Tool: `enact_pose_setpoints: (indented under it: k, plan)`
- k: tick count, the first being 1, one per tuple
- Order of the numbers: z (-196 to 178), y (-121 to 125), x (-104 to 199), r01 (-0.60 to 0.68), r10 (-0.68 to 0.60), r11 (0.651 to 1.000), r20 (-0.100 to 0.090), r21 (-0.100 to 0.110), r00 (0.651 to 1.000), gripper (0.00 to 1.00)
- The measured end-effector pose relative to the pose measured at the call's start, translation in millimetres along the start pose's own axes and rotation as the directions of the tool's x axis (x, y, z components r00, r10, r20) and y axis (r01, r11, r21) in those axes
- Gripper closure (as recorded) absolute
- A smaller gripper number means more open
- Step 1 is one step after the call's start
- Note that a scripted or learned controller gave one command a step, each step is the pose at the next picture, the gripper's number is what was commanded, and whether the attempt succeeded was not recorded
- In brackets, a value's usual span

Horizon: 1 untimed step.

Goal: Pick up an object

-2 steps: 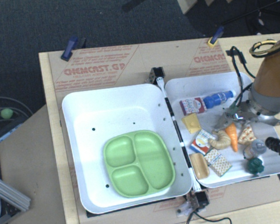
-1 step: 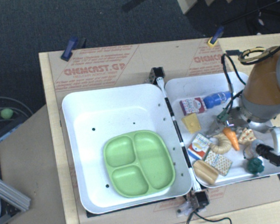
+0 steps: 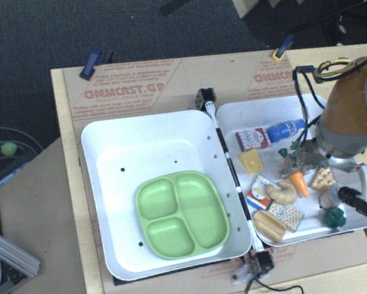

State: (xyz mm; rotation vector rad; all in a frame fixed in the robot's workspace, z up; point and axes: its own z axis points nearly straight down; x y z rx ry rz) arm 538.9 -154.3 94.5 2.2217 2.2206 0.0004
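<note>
Grip width first, and it can't be read from up here: the gripper (image 3: 298, 156) ends in a dark tangle low over the right bin (image 3: 268, 107), and whether it is spread or pinched, I cannot tell. Nothing visibly sits in its grasp. The grey arm with its orange band (image 3: 353, 100) comes in from the right and hangs over that bin's far right side.

Candidates are all in the right bin. An orange carrot (image 3: 298, 184) lies just below the gripper tip, very close. Beside it, a tan croissant-shaped piece (image 3: 282, 194) rests against a red, white and blue packet (image 3: 260, 193). A yellow wedge (image 3: 252, 161) sits left of the gripper. Toward the back, a red and white carton (image 3: 252, 138) lies next to a blue bottle (image 3: 283, 129). At the front, a bread roll (image 3: 268, 225) touches a checkered cracker (image 3: 288, 215). A dark green item (image 3: 335, 217) sits in the front right corner.

Over in the left bin (image 3: 109, 184), a green divided plate (image 3: 180, 214) lies flat, well apart from the action.
</note>
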Motion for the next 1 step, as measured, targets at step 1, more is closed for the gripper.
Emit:
enact_pose_setpoints:
  k: [1]
  plan:
    - [-90.7,8.9,83.4,0.002,-0.002,1.0,-0.001,-0.001,1.0,1.0]
